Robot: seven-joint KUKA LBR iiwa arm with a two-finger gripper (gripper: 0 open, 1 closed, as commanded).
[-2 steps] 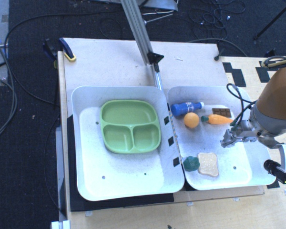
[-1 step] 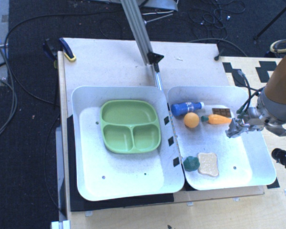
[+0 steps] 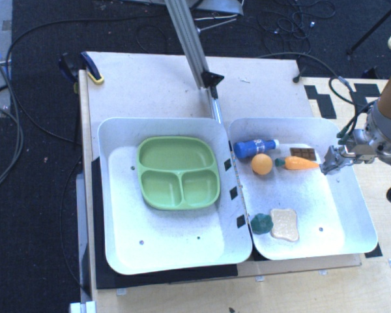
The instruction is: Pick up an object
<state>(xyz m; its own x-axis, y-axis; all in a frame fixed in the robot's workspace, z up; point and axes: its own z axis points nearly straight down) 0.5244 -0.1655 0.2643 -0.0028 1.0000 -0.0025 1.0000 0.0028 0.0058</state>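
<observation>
**Ana:** Camera view first: what sits in the two bins?

**Ben:** The left bin (image 3: 117, 240) has a green divided plate (image 3: 179, 172) lying flat, with three compartments. The right bin (image 3: 352, 227) carries the small things. A blue bottle (image 3: 254, 147) lies on its side near the bin's far left corner. Just in front of it is an orange ball (image 3: 262, 164), and right of the ball lies a carrot (image 3: 297, 164), its green end just beside the ball. A small brown block (image 3: 302, 153) rests just behind the carrot. Toward the near edge there is a slice of toast (image 3: 285, 224) with a dark green lump (image 3: 261, 223) touching its left side.

**Ana:** And the arm?

**Ben:** It reaches in from the right, and the gripper (image 3: 330, 163) is low over the right bin, just right of the carrot's pointed end.

**Ana:** Is the claw clamped on anything?

**Ben:** I cannot tell how the claw stands; it is too small and dark here. Nothing shows inside it. The carrot and the block lie in the bin, apart from it.
</observation>
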